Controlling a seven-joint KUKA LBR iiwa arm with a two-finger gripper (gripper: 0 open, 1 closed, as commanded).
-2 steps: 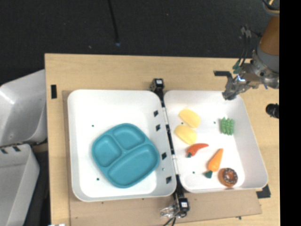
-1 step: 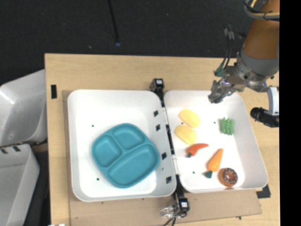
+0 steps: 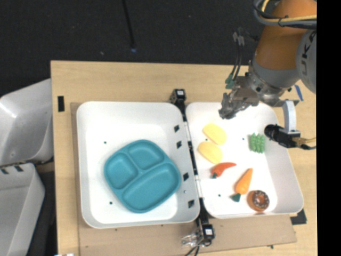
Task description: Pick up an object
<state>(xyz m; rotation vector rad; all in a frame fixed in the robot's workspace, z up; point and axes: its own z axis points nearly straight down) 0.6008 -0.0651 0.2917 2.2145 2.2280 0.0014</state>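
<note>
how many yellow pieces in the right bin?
2. One yellow piece lies near the bin's upper left, just below the gripper; the second yellow piece sits right beneath it. None looks hidden.

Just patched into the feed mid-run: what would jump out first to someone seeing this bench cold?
The big teal plastic divided plate lying alone in the left white bin. Next, the cluster of small toy foods in the right white bin: two pale yellow pieces, a red chili pepper, an orange carrot and a brown doughnut. The arm's hand hangs over that bin's far edge.

Arm point(image 3: 282, 31) — cropped at top-right edge
</note>
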